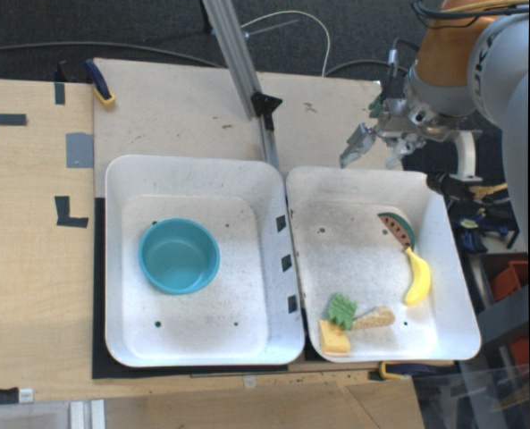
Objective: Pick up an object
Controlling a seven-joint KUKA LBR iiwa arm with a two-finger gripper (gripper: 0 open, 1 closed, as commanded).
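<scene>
The pincer hangs above the far rim of the right-hand shallow white plastic bin, near that bin's far corner on the arm's side. Its two grey fingers are spread well apart, splayed outward, and there is nothing between them. Above it the wrist rises into the orange band and the grey arm, which comes in over the table's right edge.

The things it could pick all lie in this same bin, toward the near side from the pincer. Closest is a small watermelon-slice toy with red flesh and green rind, against the bin's right wall. Just nearward of that sits a yellow plastic banana, its long axis running roughly far-to-near along that same wall, curving slightly. In the bin's near corner region are a small green leafy toy, a tan stick-shaped piece beside it, and a yellow wedge-shaped block tight against the near rim.

I'd judge the watermelon slice or the banana the easiest reach: the pincer would have to travel nearward and drop into the bin, closing across the banana's narrow width.

The left-hand shallow white bin holds a round teal plastic bowl, well away from the pincer.
</scene>
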